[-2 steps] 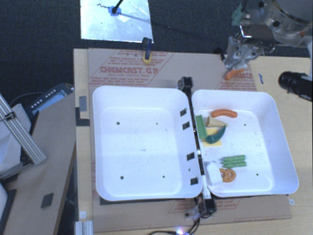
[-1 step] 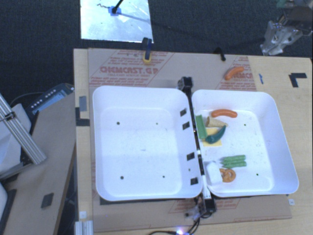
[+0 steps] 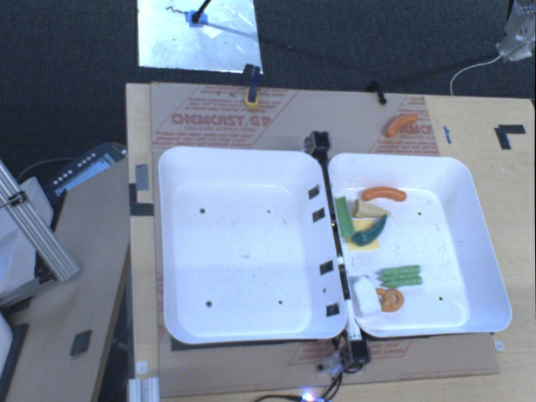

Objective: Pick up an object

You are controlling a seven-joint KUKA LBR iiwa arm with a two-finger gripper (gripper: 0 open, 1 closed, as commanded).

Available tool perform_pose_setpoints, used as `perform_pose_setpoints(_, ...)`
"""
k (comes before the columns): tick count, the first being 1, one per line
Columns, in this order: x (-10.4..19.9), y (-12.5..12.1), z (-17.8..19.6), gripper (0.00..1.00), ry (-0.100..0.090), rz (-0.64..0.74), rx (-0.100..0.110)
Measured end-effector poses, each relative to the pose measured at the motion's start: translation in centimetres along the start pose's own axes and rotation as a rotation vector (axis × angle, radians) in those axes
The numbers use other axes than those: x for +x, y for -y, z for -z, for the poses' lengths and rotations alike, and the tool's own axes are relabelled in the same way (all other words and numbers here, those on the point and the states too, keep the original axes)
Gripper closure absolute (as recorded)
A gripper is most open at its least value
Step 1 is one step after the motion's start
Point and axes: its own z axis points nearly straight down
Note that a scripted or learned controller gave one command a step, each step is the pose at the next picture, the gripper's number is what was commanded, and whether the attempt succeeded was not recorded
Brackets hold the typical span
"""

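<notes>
the gripper hangs blurred at the upper right edge, so i cannot tell whether it is wide or narrow. the toys lie loose, well below and left of it, in the right bin, probably as pick targets: one sausage, one pepper, one bean bunch, one pretzel. a second sausage lies nearer it on the bench, and the left bin makes two bins.

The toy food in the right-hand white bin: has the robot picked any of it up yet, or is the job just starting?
Nothing looks done yet. The orange toy sausage, dark green toy pepper, light green bean pods and small brown pretzel all lie loose in the shallow white right-hand bin. Another orange sausage sits on the cardboard behind it. Nothing is being grasped, so the whole pick remains.
</notes>
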Motion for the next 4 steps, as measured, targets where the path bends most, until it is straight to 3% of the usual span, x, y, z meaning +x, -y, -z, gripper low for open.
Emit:
perform_pose_setpoints(1, -8.6, -1.4, -4.8, 1.0, -0.002, 0.0, 0.005)
perform_pose_setpoints(2, -7.9, 0.0, -15.7, 1.0, -0.007, 0.007, 0.011)
perform_pose_setpoints(3, -7.9, -2.3, 0.2, 1.0, 0.003, 0.013, -0.018)
perform_pose_setpoints(4, -1.1, -2.1, -17.6, 1.0, -0.011, 0.016, 0.016)
